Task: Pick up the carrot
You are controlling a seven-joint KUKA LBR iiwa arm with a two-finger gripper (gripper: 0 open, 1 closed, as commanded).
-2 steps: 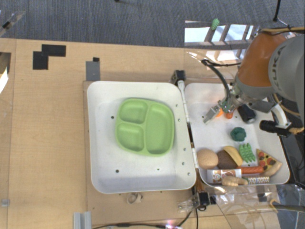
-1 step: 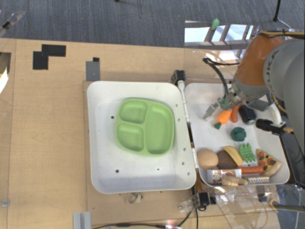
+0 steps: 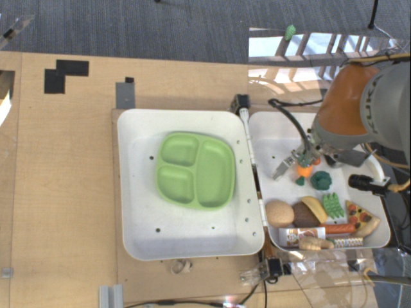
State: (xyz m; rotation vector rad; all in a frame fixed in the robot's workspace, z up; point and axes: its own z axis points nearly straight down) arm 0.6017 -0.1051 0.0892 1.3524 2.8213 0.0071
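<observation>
Toy foods crowd the near edge of the right bin (image 3: 385,236). Behind them I see the carrot (image 3: 304,171) mid-bin, just under my gripper (image 3: 300,159). I judge its fingers spread around it, not closed.

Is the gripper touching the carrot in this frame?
Cannot tell. In the camera view the gripper sits right over the carrot in the right bin, but whether they meet is not visible.

Even overhead light on my bench (image 3: 64,191); glare off reflective panels (image 3: 321,50) at 1 o'clock; soft shadows inside my left bin (image 3: 138,236); slight softness overall.
</observation>
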